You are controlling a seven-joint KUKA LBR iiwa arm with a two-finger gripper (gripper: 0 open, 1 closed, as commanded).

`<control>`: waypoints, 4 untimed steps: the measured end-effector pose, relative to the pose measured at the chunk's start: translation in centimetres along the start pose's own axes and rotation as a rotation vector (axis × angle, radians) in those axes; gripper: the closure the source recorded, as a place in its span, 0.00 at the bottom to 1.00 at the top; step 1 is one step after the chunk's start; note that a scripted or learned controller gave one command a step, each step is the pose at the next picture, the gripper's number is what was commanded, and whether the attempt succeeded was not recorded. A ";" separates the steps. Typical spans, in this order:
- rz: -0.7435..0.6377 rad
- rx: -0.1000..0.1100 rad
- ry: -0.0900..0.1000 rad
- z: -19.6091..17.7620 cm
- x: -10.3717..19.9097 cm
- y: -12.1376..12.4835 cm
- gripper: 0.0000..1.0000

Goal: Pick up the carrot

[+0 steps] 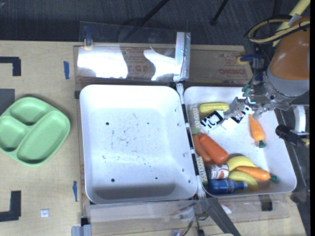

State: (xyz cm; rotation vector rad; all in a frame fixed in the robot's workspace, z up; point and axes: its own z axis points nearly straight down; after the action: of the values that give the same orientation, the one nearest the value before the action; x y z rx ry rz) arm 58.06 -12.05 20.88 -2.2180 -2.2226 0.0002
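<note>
Two white bins sit side by side; the right bin point(285, 181) holds the clutter. A carrot point(256, 130) lies at its three o'clock edge, just below the gripper point(247, 103), untouched. The finger spacing cannot be told. Another carrot point(254, 173) rests at five o'clock on a banana point(241, 162).

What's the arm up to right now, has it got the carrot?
Gripper above right bin, nothing seen held. Carrot lying loose just below it. Path looks clear.
</note>
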 end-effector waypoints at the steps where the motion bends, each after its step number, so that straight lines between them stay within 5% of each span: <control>1: -0.348 -0.006 -0.001 10.0 -6.6 -2.3 0.00; 2: -0.617 -0.025 0.000 10.8 -9.3 -0.2 0.00; 3: -0.614 -0.044 -0.020 9.5 -9.7 0.2 1.00; 4: -0.701 -0.006 -0.004 1.1 -5.6 4.6 1.00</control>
State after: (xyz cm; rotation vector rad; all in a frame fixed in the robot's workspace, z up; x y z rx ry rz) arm 62.72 -17.64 19.77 -1.3229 -2.8555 -0.0027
